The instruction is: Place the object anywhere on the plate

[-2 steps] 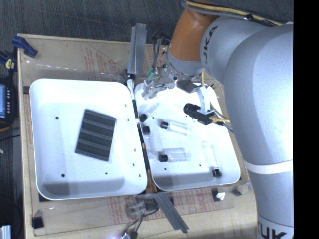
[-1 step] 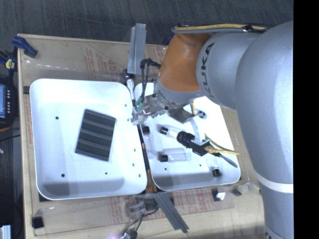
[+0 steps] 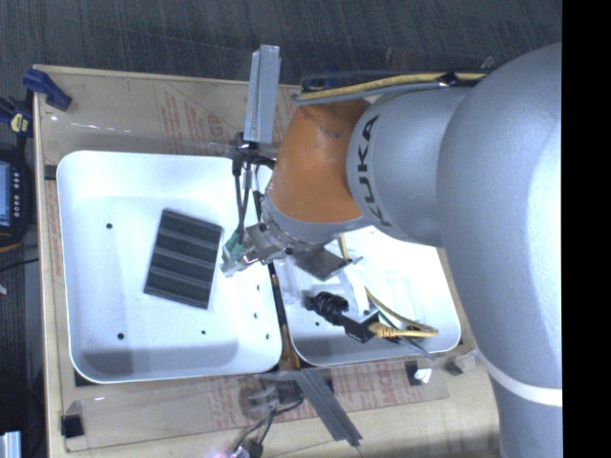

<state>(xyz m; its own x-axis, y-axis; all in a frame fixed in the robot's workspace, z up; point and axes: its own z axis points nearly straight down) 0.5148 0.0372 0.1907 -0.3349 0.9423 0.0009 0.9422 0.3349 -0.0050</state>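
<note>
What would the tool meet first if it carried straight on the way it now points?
Pointing down, the tool would probably meet the bare floor of the shallow white left bin by its right wall, beside the dark grey ribbed rectangular plate; depth is unclear.

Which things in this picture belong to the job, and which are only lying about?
Job: dark ribbed slab in the left bin, likely the plate; gripper over the bins' shared edge; small greenish bit at it, perhaps the object, too small to tell.
Lying about: blue clamp at the bench corner; dark device at the left edge.
</note>
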